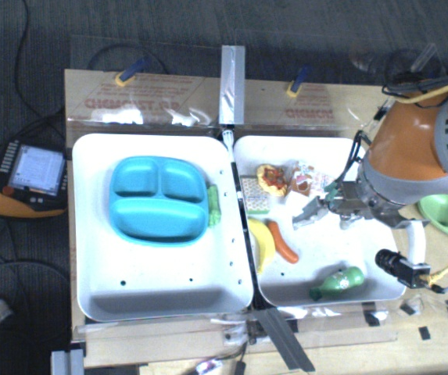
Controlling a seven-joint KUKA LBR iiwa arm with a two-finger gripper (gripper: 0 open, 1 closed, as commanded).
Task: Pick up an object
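My gripper [329, 214] hangs over the middle of the right bin [380, 287], open, with bare bin floor between its two grey fingers [307, 213]. Nothing is held. Left of it lie an orange-red sausage-shaped toy [284, 242] and a yellow banana [263, 243]. A toy pizza slice [272, 179] and a red-and-white toy [302, 180] lie toward the back. A green bottle [338, 281] rests on its side near the front wall. A speckled flat piece [254, 195] sits by the left wall.
The left bin [98, 287] holds a blue divided plate [159, 198] with a small green item [213, 205] at its right edge. The arm's orange band [407, 143] overhangs the right bin's far right side. A light green object [439, 209] sits outside on the right.
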